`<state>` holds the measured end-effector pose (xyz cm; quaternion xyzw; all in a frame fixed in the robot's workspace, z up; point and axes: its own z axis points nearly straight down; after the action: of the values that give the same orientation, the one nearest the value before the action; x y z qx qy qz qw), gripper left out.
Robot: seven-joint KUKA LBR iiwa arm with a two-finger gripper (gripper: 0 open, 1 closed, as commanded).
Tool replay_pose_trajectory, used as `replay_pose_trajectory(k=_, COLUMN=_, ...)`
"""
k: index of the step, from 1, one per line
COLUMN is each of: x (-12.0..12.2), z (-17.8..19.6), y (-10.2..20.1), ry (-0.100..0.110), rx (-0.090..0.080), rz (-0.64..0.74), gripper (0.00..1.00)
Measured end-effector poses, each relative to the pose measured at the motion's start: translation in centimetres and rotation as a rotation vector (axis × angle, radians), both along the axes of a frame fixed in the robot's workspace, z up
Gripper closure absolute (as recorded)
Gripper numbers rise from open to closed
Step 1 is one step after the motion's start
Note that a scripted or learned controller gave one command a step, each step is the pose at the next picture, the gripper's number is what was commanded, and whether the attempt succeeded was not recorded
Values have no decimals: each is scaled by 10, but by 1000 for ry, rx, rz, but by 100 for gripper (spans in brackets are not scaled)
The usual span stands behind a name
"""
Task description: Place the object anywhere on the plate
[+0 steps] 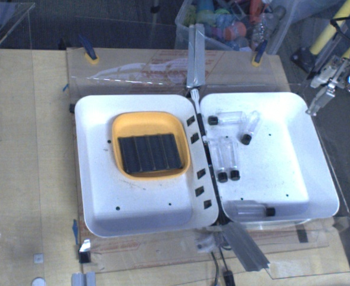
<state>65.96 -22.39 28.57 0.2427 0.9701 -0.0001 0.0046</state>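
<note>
The fingers (313, 107) hang at the right edge of the view, above the outer rim of the right bin (300, 159); how far they are open I cannot tell, and nothing shows between them. Left of the fingers and lower, in the right bin, lie several clear tubes with black caps (225, 154); one more tube (253, 209) lies at the near rim. Far left of the fingers, in the left bin (97, 177), sits the yellow plate (148, 123); a dark ribbed block (150, 152) lies on it. Both bins rest on the tabletop (26, 159).
</note>
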Motion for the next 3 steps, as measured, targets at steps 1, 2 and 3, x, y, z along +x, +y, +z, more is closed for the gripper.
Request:
replay_pose_trajectory(k=1, x=2, z=12, y=0, ry=-10, rx=-1, rz=-1, gripper=100)
replay_pose_trajectory(k=2, x=-1, z=-6, y=3, ry=4, rx=1, rz=248, gripper=100)
replay_pose_trajectory(k=3, x=1, z=36, y=3, ry=-2, rx=-4, rz=506, gripper=100)
